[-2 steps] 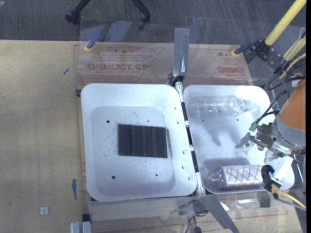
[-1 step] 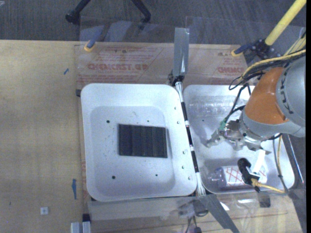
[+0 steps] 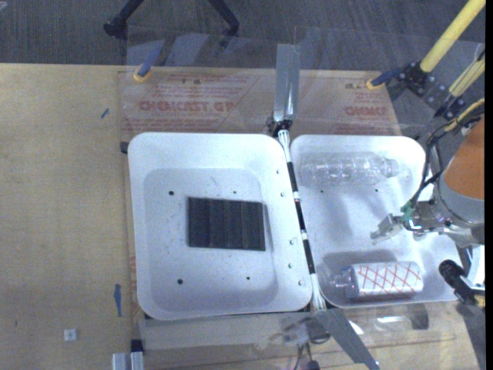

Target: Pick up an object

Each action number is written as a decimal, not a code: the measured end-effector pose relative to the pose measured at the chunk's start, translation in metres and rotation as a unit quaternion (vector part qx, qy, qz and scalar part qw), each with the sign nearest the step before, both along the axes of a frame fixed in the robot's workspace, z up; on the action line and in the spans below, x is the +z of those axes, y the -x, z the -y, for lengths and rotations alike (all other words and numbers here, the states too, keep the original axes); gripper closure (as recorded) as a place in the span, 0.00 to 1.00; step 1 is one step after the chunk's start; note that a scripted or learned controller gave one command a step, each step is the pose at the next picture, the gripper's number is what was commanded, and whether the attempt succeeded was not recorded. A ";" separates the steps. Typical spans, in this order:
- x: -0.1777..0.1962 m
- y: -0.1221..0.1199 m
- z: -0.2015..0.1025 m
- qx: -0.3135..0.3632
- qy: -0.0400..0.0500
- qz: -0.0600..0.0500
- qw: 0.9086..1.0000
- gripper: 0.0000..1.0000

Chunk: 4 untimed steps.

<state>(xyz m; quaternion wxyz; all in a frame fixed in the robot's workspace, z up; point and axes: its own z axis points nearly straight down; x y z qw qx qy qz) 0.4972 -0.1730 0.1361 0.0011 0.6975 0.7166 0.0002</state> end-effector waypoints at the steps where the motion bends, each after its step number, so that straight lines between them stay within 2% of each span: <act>1: -0.047 -0.067 -0.078 0.000 0.000 0.002 1.000 0.00; 2: -0.025 -0.139 -0.061 0.055 -0.007 -0.031 0.998 0.00; 3: 0.038 -0.111 0.051 -0.069 0.000 0.000 0.998 0.00; 4: 0.041 0.010 0.001 -0.199 -0.002 -0.003 0.980 0.00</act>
